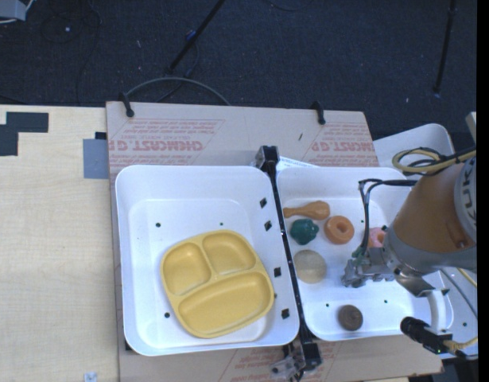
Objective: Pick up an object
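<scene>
The right bin (339, 183) holds several small food-like objects: a tan drumstick shape (308, 210), a dark green lump (304, 231), an orange ring donut (339, 229), a pale round piece (310, 266), a brown round piece (350, 317), and a pink piece (376, 237) half hidden behind the arm. My gripper (360, 274) hangs low over the right bin's floor, just right of the pale round piece and below the donut. Nothing shows between its tips.
The left bin (141, 213) holds a yellow divided tray (218, 282). A black divider ridge (277, 237) runs between the bins. The arm's orange band (431, 209) and grey wrist cover the right bin's right side. Cardboard lies under both bins.
</scene>
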Tool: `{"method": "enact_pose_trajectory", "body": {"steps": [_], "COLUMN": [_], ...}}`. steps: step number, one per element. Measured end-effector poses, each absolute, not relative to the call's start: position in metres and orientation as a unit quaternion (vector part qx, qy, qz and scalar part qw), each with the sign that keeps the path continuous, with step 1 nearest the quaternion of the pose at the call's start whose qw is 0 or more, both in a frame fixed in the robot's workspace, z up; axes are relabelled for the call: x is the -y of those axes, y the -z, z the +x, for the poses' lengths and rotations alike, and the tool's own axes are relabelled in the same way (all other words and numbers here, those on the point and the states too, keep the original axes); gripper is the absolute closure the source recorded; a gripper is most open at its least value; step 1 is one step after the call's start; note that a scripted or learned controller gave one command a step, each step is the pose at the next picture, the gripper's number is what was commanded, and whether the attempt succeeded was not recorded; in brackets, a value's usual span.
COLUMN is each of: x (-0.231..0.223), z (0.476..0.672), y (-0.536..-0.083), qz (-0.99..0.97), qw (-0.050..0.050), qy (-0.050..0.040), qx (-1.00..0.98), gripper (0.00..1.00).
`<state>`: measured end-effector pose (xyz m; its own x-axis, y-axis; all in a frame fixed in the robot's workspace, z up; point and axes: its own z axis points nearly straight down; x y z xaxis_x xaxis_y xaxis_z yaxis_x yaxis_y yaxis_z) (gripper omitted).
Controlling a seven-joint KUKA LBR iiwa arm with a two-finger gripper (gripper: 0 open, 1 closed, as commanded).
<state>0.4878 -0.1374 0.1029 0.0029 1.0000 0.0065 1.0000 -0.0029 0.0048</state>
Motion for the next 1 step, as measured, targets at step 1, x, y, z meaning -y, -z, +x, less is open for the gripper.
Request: {"method": "enact_pose_trajectory", "body": {"steps": [1], "x": [0.1347], "z": [0.4871], "y": [-0.1648], "qz": [-0.706], "qw": [-0.001], "qy": [0.0005], "qx": [0.708], "gripper": [1.00]}}
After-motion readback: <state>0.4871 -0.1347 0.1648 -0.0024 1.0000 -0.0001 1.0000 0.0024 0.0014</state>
